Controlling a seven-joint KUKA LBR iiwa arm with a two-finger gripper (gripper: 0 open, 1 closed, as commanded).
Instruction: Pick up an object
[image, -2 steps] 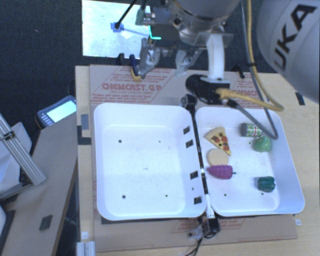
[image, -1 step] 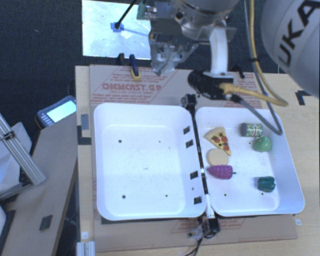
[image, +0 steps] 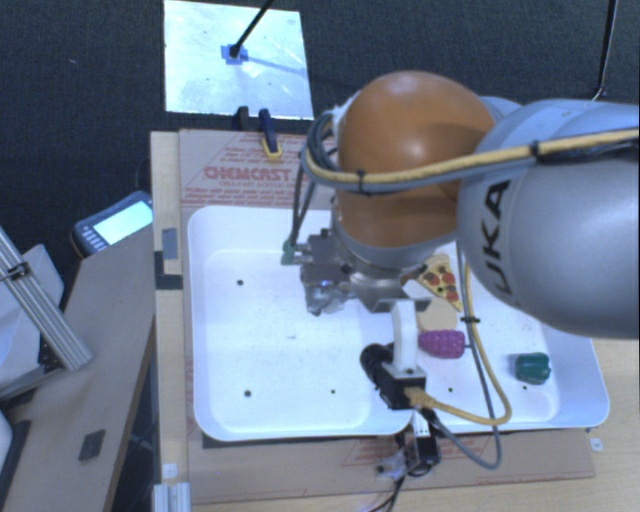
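Two shallow white bins sit side by side on the table. The left bin (image: 250, 330) shows bare floor in the lower left of the frame. The right bin (image: 570, 395) holds a pizza-slice toy (image: 441, 281) at centre right, a magenta object (image: 441, 345) just below it, and a green object (image: 532, 367) further right, apart from both. The end effector (image: 335, 280) hangs mid-frame over the bins' shared edge — its state cannot be told.
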